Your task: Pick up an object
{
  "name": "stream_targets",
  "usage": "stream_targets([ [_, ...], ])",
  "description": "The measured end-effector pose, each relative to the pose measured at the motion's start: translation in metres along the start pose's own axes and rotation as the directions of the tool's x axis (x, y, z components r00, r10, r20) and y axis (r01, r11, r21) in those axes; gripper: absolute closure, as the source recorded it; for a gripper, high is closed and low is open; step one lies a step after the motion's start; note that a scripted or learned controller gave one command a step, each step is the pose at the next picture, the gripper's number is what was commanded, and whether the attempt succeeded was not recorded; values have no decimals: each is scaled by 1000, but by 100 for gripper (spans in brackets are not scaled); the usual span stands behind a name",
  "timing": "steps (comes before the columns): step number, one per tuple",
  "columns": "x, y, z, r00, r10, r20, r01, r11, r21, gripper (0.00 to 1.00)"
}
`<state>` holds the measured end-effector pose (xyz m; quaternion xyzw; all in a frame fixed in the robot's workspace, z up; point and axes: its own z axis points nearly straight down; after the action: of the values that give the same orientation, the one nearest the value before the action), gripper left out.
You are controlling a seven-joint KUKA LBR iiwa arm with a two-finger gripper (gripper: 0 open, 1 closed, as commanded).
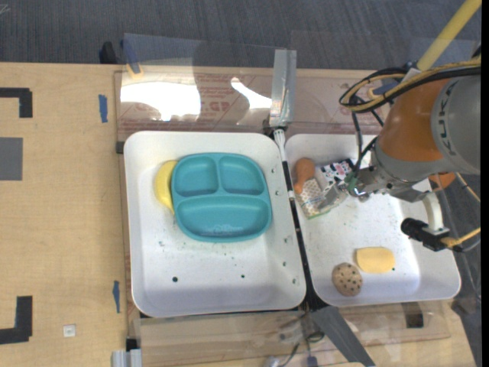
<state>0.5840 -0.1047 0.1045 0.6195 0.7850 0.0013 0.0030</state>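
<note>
My gripper (333, 193) hangs low in the right bin (397, 281), near its far left part, with the arm's orange band behind it on the right. Its tip is over a small patterned packet (312, 199) and beside a dark patterned object (335, 172). An orange-brown piece (304, 170) lies just left of these, against the bin's wall. Nearer the front of this bin rest a pale yellow block (374, 260) and a brown speckled cookie (347, 278).
The left bin (206, 281) holds a teal divided plate (220, 196) with a yellow object (163, 183) tucked under its left edge. A clear panel and a grey post (283, 90) stand behind the bins. Cables (367, 90) loop above the arm.
</note>
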Motion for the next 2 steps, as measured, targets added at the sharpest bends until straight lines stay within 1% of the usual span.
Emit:
stream_targets([
  [1,-56,32,11,992,-125,-6,125,992,3,0],
  [2,-93,51,-35,946,-322,-17,323,946,24,0],
])
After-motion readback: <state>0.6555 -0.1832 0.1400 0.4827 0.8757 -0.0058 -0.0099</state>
